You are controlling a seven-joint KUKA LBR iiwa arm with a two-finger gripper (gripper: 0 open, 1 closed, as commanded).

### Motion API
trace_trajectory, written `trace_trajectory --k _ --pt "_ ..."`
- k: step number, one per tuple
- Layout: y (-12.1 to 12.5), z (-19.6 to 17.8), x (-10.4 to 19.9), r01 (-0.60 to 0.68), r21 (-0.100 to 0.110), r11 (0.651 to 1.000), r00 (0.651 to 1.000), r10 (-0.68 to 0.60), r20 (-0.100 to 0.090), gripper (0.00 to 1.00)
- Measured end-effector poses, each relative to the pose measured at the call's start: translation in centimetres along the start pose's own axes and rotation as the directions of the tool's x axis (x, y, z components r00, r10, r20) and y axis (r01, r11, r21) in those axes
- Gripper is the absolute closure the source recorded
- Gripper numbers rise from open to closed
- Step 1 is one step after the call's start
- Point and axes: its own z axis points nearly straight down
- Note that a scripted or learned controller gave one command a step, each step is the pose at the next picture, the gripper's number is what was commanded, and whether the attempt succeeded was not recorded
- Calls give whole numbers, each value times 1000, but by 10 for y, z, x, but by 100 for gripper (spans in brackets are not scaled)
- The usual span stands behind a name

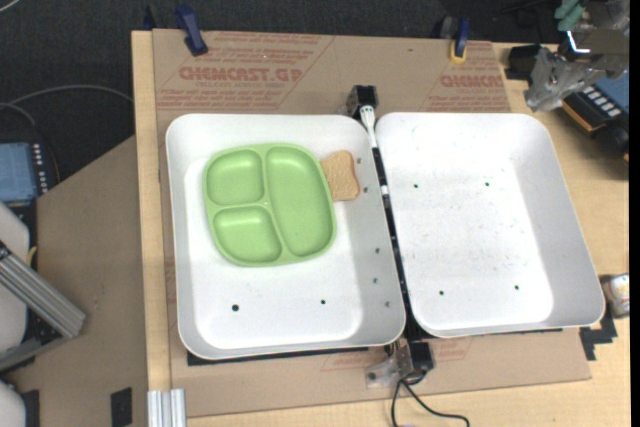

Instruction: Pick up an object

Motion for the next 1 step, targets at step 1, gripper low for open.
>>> trace_trajectory --k 1 --pt "2 -26 -113 -17 -17 1000 1000 17 11 100"
